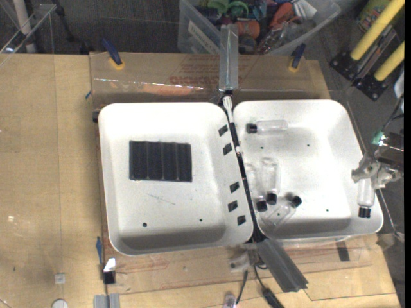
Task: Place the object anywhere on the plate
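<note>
The plate (160,161) is a black ribbed rectangle lying flat in the left bin (115,127). My gripper (368,179) is at the far right, over the right rim of the right bin (321,117). It is shut on a clear vial (365,197) that hangs upright below the fingers, black cap (365,212) downward. The gripper and vial are a long way to the right of the plate, with the whole right bin between them.
More clear vials with black caps lie in the right bin: one near the back (266,127) and a cluster at the front left (273,194). A divider with black clips (232,169) separates the bins. A tub of toys (257,5) stands behind.
</note>
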`<state>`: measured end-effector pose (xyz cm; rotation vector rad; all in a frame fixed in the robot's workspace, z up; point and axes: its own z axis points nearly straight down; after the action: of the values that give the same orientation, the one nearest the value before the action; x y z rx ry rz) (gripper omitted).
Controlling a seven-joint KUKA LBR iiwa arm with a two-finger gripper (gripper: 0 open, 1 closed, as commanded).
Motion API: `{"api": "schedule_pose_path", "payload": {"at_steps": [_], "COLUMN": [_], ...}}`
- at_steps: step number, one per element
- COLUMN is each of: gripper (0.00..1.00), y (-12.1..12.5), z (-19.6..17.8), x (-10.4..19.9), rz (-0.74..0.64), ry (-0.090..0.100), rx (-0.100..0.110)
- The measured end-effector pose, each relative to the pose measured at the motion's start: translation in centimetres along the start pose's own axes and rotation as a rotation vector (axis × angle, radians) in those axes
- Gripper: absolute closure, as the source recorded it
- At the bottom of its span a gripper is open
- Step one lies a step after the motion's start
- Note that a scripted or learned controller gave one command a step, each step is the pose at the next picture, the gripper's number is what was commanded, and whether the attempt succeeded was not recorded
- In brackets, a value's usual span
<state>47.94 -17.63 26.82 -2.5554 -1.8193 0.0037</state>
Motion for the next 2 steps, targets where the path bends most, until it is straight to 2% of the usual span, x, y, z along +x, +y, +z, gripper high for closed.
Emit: {"api": "schedule_pose_path", "payload": {"at_steps": [1,2], "gripper": [1.0,1.0], "y": [-4.1,-3.3], "z": [0.4,-0.7], "x": [11.7,10.0], "rz": [0.171,0.487], "ry": [-0.001,-0.002], "rx": [0.001,-0.003]}}
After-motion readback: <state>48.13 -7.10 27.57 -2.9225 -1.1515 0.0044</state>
